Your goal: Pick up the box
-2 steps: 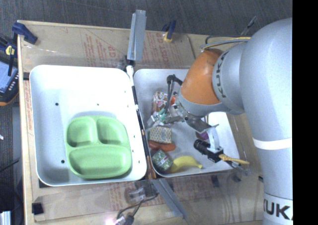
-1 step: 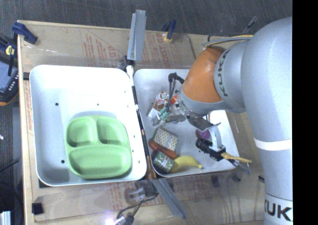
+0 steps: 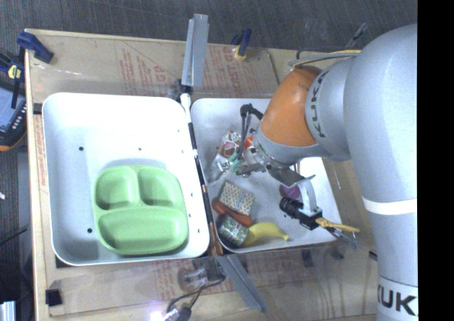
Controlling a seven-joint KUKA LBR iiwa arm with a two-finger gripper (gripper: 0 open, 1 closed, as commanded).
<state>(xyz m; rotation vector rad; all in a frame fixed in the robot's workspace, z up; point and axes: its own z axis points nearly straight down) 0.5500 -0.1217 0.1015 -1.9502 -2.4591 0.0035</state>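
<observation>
At the left edge of the desk [image 3: 106, 64], a blue clamp [image 3: 32, 44] bites the far left corner. Moving in, the left bin [image 3: 64, 121] shows plenty of bare white floor along its far edge and left wall. A green divided plate [image 3: 140, 210] sits in its near half, close to the near edge and almost against the right wall.

Across the shared rim into the right bin [image 3: 206, 117], and it's crowded. The box [image 3: 236, 199], patterned on top, lies flat in the near left part of this bin, just off the left wall. A red piece [image 3: 230, 212] is tucked against its near side. A round greenish jar [image 3: 232, 229] sits in the near left corner, and a banana [image 3: 268, 232] stretches along the near edge. Further back, a red-and-white item [image 3: 228, 147] lies by the left wall.

The gripper [image 3: 241, 164] is down low between that item and the box, just beyond the box's far side. Spread or closed, I cannot tell from this angle. A purple thing [image 3: 289, 190] peeks out to the right of the box. The grey arm [image 3: 376, 135] and its orange band [image 3: 287, 117] cover the bin's right side, so the open floor is at the far left corner.
</observation>
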